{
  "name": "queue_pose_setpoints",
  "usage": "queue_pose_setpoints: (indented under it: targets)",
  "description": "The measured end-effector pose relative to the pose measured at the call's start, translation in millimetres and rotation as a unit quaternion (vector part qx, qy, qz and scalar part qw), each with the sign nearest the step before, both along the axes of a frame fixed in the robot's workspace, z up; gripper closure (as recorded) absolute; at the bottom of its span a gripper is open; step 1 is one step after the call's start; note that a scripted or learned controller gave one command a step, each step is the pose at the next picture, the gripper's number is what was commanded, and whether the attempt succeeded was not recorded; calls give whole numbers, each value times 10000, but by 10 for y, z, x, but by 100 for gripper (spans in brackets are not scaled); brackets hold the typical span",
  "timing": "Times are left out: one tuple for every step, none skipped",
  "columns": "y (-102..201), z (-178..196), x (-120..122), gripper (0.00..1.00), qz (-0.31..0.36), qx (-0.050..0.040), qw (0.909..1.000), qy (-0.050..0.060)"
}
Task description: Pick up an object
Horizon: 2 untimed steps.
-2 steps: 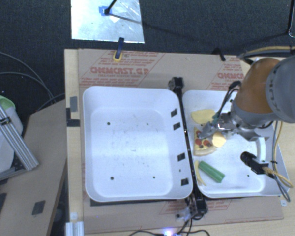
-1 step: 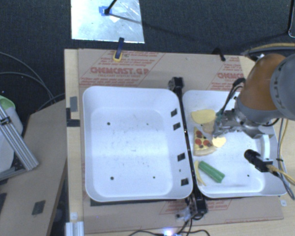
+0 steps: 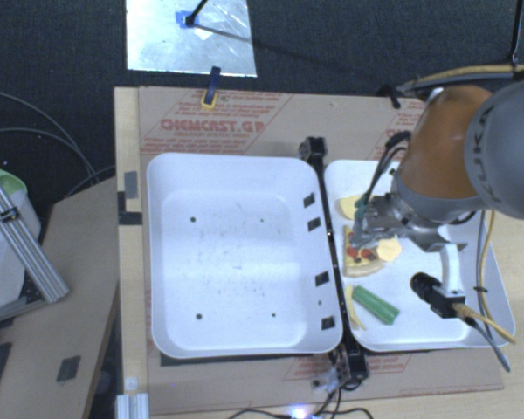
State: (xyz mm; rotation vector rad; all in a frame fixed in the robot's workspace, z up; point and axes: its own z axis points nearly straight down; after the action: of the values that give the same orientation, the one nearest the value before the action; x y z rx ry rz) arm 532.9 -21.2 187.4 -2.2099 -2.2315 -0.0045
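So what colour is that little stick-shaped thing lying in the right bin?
Green. The stick-shaped block shows clearly in the camera view, near the right bin's front edge.

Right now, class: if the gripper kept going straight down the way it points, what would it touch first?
Most likely the pizza slice lying directly below the gripper in the right bin; depth is hard to judge from above.

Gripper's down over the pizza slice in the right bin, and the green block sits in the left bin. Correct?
Not quite: the green block lies in the right bin, below the pizza slice. The camera view shows the gripper over that slice, as you said.
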Motion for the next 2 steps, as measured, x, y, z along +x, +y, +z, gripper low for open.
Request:
queue_pose_setpoints:
  targets:
    - [831, 319, 3, 100, 6, -2, 10000, -16]
    - [629, 1083, -465, 100, -34, -5, 10000, -33]
